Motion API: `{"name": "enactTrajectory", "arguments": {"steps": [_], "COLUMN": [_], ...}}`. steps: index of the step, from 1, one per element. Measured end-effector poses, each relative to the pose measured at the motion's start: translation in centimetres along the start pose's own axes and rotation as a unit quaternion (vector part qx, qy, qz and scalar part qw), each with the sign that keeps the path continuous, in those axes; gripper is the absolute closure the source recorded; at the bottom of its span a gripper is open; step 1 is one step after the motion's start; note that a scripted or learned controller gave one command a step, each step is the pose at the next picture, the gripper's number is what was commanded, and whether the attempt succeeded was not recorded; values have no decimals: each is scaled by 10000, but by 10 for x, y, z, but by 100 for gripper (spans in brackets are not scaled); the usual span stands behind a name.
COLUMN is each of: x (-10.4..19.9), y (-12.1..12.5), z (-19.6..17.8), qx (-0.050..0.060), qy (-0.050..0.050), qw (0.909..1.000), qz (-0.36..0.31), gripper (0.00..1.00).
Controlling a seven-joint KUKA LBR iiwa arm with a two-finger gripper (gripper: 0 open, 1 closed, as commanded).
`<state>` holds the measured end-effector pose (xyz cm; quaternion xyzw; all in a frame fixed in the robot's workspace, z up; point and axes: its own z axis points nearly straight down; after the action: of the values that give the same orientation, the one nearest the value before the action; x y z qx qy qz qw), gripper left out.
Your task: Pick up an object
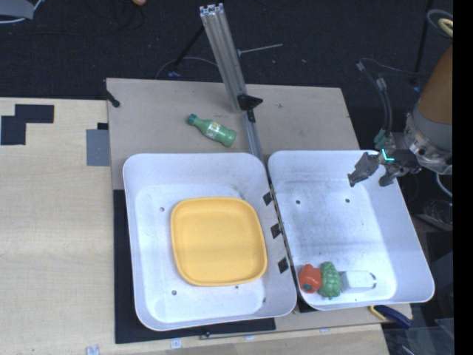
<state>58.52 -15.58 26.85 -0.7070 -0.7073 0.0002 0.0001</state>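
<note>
We found the gripper (375,171) hovering over the far right edge of the right bin (414,257), its two dark fingers spread apart with nothing between them. The likeliest targets, a red and green toy vegetable (321,279) and a white piece (358,279) just beside it, lay well below and a little left of the claw, at the bin's near edge. A yellow plate (218,239) sat far to its left in the left bin (140,191), and a green bottle (213,130) lay on the bench (148,117), up and left. We judged this the approach step: the next move called for travelling toward the near edge, descending over the cluster and closing on one piece.
</note>
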Motion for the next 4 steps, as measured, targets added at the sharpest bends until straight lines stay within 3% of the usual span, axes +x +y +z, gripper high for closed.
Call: {"name": "enactTrajectory", "arguments": {"steps": [1, 4], "x": [0, 7], "y": [0, 4], "z": [0, 153], "qx": [0, 19], "qy": [0, 4], "qw": [10000, 10000], "qz": [0, -2], "gripper": [0, 0]}}
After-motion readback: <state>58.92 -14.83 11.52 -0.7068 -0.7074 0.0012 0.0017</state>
